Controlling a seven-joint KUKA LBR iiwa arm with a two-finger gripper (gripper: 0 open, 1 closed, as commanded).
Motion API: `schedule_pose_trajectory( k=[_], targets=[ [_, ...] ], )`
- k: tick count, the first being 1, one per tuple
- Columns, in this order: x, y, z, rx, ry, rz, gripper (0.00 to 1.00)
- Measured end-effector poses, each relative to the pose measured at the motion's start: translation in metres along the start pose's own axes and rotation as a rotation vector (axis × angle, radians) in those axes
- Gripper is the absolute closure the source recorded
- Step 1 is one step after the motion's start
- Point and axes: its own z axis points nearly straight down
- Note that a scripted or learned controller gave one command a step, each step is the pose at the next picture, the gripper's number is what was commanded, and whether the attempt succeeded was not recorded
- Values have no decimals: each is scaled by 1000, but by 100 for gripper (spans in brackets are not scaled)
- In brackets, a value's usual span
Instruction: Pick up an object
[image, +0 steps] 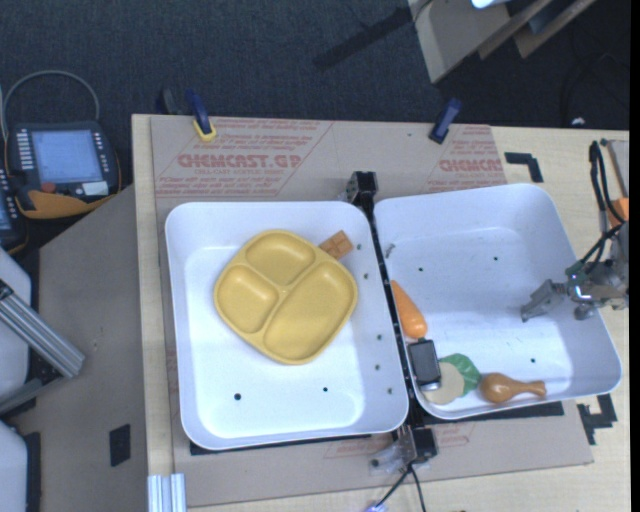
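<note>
At the front of the right bin (500, 225), close to me, lie a few small toys: a black block (423, 362) by the middle wall, a green and tan round thing (453, 378) just beside it, and a brown toy drumstick (510, 386) next to that. A little further back, an orange carrot (408, 310) leans along the same wall. The rest of this bin's floor is bare white.

In the left bin (200, 370) sits a big yellow plate (286, 296) with three sections. A small brown block (336, 244) peeks out from behind the plate's far edge, touching it.

The gripper (560, 296) is over the right side of the right bin, well away from the toys. Its fingers look spread apart with nothing between them, though it is small and a bit blurry, so I am not fully sure.

Behind both bins, two blue clamps (203, 118) pinch the far edge of the brown board.
</note>
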Motion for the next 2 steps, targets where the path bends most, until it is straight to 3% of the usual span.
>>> schedule_pose_trajectory(
  k=[2],
  targets=[
    [8, 5, 86, -5, 6, -3, 0]
  ],
)
